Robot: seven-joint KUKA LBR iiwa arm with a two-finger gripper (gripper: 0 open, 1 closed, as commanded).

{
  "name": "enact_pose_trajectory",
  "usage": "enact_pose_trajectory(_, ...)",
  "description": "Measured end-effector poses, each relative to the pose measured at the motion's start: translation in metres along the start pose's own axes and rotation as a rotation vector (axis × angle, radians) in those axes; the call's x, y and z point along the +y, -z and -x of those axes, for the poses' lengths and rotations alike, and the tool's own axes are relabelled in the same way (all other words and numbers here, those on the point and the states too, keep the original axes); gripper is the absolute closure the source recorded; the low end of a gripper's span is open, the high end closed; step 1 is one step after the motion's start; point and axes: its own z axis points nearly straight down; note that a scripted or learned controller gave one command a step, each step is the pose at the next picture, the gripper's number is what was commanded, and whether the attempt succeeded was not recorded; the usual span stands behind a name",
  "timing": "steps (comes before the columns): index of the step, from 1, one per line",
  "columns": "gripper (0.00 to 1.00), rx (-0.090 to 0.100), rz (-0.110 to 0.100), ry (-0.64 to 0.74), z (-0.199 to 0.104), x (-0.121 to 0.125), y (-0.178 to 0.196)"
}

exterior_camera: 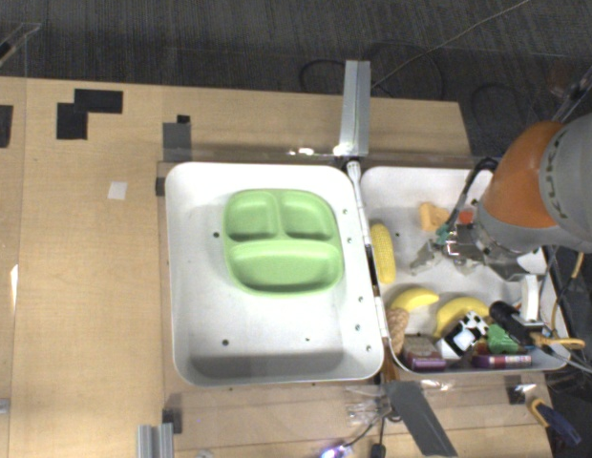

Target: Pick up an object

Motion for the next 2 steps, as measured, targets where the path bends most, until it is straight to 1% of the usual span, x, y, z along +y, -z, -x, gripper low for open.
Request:
enact_pose_trajectory(1,0.00,-0.002,0.008,0.124,-0.0198,-0.0642,0.0023)
enact_pose_trajectory(2,0.00,-0.002,0.008,0.124,-0.0198,-0.0642,0.0023)
